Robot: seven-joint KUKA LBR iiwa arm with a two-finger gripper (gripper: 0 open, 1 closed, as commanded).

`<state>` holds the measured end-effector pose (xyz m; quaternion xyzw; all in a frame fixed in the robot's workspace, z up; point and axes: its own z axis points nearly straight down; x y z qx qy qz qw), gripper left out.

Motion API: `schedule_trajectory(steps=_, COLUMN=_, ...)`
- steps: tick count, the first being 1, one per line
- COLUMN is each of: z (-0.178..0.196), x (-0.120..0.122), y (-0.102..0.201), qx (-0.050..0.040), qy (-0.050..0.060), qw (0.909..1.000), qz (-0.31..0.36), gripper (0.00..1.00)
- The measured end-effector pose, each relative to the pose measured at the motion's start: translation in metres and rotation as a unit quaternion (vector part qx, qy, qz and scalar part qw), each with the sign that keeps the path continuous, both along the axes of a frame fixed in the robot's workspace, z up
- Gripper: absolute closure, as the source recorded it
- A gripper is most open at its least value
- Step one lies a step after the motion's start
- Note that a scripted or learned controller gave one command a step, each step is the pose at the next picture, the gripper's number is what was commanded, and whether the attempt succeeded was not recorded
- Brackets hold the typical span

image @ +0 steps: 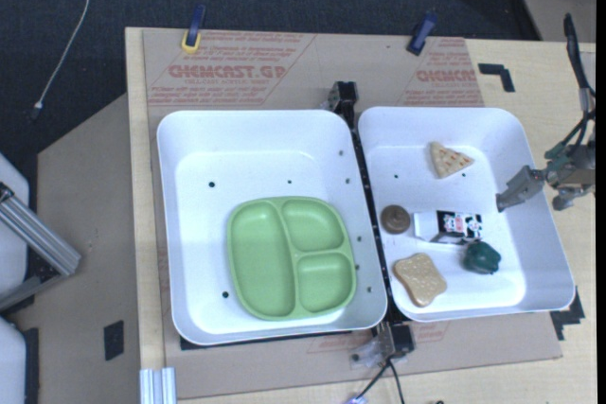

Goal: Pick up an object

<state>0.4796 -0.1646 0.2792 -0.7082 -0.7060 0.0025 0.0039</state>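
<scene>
Open white floor lies just left of the gripper [521, 187]; toast [449, 158] beyond, black-and-white packet [458, 224] and green toy [482, 257] crowd below-left.

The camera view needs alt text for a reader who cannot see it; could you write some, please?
A gripper hangs over the right bin's right rim; inside lie a triangular cracker, brown disc, small printed packet, green lump and toast slice. The left bin holds a green divided plate.

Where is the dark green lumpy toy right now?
The dark green lumpy toy lies in the right white bin, near its front, beside the black-and-white packet.
</scene>
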Motion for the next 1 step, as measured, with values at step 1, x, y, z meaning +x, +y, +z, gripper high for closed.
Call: schedule_trajectory(steps=1, z=0.0045, x=0.0018, y=0.0003, qx=-0.0011, qy=-0.005, qw=1.0000, qz=0.002, gripper=0.00)
